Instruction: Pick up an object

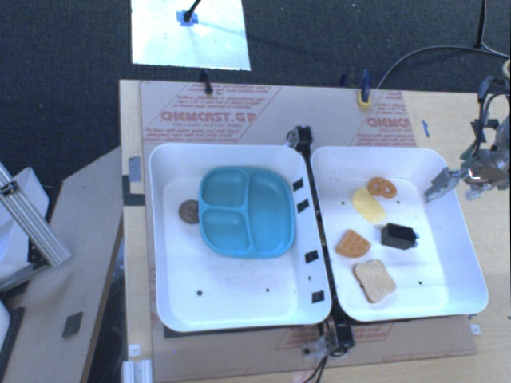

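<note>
The right bin [455, 294] holds several small items: a brown pretzel [382, 187], a pale yellow piece [368, 206], an orange waffle-like piece [352, 244], a black block [398, 235] and a slice of toast [374, 280]. My gripper [444, 182] hangs at the right bin's far right rim, up and to the right of the black block and apart from every item. Nothing is seen in its grasp.
In the left bin [172, 294] lies a blue divided plate [245, 211], with a small brown round thing [188, 211] just left of it. A black divider strip [311, 214] runs between the bins. A cable [415, 54] arcs over the bench behind the right bin.
</note>
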